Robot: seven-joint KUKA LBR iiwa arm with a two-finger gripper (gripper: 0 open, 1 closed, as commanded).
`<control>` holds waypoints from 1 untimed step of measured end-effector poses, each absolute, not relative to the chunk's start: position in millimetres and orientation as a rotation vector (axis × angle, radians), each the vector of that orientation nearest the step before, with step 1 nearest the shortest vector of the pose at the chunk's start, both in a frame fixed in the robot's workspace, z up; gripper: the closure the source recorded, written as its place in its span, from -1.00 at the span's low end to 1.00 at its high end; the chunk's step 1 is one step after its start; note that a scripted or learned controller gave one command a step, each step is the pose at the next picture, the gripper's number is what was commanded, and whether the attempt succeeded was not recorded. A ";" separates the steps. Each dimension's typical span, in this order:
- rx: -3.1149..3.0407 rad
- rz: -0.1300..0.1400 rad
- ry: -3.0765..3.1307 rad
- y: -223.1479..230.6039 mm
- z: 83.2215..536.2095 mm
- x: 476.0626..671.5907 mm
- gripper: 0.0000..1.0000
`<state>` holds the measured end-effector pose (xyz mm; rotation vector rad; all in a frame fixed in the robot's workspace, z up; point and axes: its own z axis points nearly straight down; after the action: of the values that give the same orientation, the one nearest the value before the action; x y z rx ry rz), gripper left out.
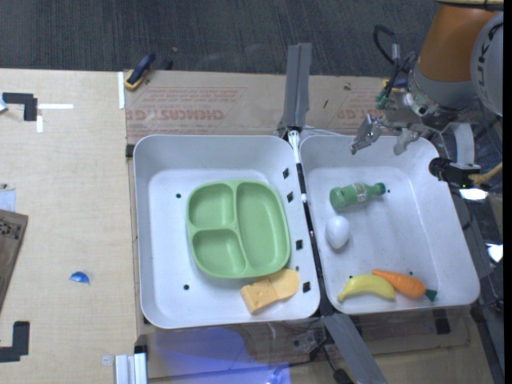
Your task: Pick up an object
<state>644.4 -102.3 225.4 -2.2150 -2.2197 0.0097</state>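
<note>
Your arm reaches in from the right, its orange band high at the top right corner and the grey wrist angled down and leftward toward the far rim of the right bin (448, 238). The gripper (387, 137) hangs over that far rim, its two fingers (364, 137) spread apart with nothing between them, released and holding no object.

Everything you could pick up lies nearer the camera than the fingers. Closest to them, inside the right bin, a green bottle (357, 195) lies on its side, a little nearer the camera and slightly left of the fingertips, apart from them. Just beyond the bottle, further from the fingers, sits a white egg (338, 232). Well apart from the fingers, along the bin's near wall, a yellow banana (368, 288) and an orange carrot (404, 284) lie touching end to end.

Further left of the fingers, across the divider, the left bin (160, 238) holds a green divided plate (238, 229), lying flat. A yellow sponge-like piece (270, 290) rests against the plate's near edge, the object farthest from the fingers.
</note>
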 end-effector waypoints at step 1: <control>-2.038 0.003 -2.388 -107.1 88.7 621.4 -1.00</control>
<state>621.4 -107.1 88.7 -2.0375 -2.3879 0.0032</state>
